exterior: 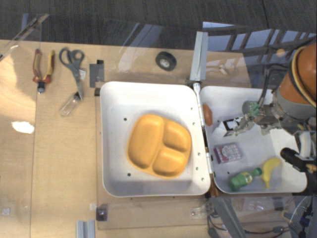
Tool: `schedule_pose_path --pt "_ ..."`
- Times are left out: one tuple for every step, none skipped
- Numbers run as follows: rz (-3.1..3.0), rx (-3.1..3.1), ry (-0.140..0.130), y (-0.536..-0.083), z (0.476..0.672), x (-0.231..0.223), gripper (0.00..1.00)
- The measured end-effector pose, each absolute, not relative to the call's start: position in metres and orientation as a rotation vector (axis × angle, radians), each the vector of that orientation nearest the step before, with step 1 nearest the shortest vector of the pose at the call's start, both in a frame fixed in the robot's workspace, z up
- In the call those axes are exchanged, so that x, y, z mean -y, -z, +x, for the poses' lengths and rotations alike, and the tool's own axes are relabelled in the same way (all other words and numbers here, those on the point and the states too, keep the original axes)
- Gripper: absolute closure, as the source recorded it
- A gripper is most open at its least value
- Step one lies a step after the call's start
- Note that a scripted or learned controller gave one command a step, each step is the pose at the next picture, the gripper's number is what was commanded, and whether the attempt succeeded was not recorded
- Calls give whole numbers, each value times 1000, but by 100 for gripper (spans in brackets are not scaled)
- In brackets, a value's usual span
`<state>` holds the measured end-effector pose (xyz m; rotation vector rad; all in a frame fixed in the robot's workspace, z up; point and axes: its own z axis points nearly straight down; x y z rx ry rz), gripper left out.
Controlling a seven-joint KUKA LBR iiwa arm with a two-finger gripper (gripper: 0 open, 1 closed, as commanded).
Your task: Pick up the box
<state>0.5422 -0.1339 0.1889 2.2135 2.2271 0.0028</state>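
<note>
The arm [303, 83] runs off the right edge — only part shows. The gripper [237, 127] is a blurred tangle. The box [227, 152] bears print too small to read.

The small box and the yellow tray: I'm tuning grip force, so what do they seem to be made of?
The small box in the right bin looks like printed cardboard: flat, matte, purple-and-white faces, though it is too small to be sure. The yellow tray in the left bin looks like moulded plastic: smooth, rounded compartments with a soft sheen.
</note>
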Motion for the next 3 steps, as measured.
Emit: schedule_pose_path --pt "2366 -2060 -8 -95 523 87 0" --pt "2361 -2062 -13 -105 525 86 100" --pt "2380 -2043 -8 -225 534 50 100"
